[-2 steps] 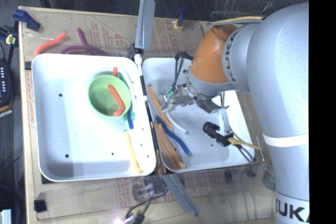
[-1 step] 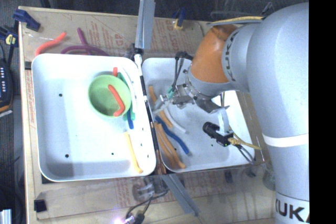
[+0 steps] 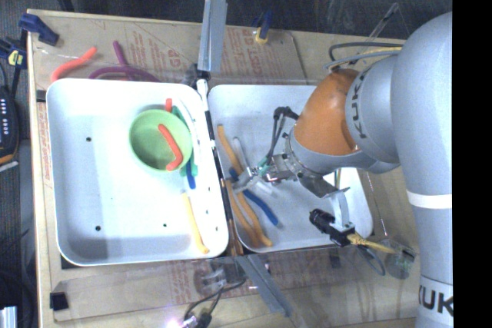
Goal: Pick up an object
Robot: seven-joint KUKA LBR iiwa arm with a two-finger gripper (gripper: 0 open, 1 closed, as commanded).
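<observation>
**Gripper hanging low among the utensils in the right bin**

Nearest the camera, a yellow stick [image 3: 197, 225] is lying in the left bin [image 3: 77, 188], below and a little right of the green bowl [image 3: 147, 144]. It is running along that bin's right wall. Further right of the bowl, over that wall, the right bin [image 3: 307, 97] is holding the loose things for picking. Two wooden spatulas [image 3: 250, 226] are lying side by side in its near left corner, with a blue-handled tool [image 3: 261, 209] resting on them.

Just beyond these, right of the bowl and slightly nearer the camera, the gripper [image 3: 252, 177] is hanging low over the utensils. It is close above or touching them; which of the two cannot be told. Whether it is spread or closed cannot be told either, and nothing is visibly being held. The grey arm [image 3: 384, 111] with its orange band is reaching in from the side away from the bowl. Another wooden utensil [image 3: 228, 151] is lying directly right of the bowl, just across the bin walls.

The bowl itself is sitting in the right half of the left bin, with a red-orange curved piece [image 3: 171, 140] lying in it. A blue piece [image 3: 190, 176] is touching the bowl's near right edge.

Beyond the bowl, out on the bench [image 3: 138, 282], a purple hose [image 3: 123, 74] and an orange curved strip [image 3: 73, 65] are lying behind the left bin. A grey metal bar [image 3: 212, 31] is standing beyond and right of the bowl, with a blue clamp [image 3: 264, 27] further right.
</observation>
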